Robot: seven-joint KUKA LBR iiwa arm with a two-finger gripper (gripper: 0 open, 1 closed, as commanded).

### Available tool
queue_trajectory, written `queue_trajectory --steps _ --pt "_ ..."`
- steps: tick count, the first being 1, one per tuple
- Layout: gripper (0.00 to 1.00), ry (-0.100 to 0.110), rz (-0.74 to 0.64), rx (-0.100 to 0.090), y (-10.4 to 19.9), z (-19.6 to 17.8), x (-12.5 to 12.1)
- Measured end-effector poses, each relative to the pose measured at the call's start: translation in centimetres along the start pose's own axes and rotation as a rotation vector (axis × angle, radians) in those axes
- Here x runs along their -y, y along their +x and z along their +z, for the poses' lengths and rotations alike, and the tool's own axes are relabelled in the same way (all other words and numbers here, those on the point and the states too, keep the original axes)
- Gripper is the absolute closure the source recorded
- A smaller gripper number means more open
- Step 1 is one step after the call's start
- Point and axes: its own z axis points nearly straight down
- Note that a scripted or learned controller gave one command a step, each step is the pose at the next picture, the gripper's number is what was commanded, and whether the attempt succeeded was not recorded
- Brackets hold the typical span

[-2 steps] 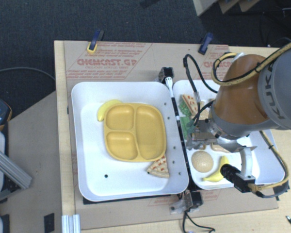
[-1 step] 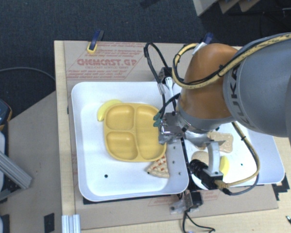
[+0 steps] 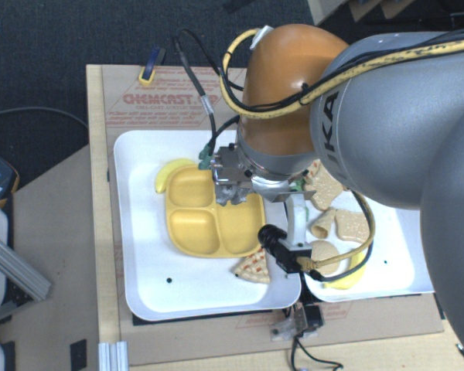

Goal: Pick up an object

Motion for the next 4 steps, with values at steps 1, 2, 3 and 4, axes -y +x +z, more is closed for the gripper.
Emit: queue_trajectory --steps 1,2,3,4 --pt "1.0 0.009 0.015 0.005 -6.6 -1.9 2.6" --pt "1.0 0.0 -0.001 -0.001 1.6 -7.0 2.4" --pt "1.0 -0.005 0.009 0.001 -1.7 -16.0 1.4" --pt "1.0 0.018 0.017 0.01 -9.7 -3.5 -0.1"
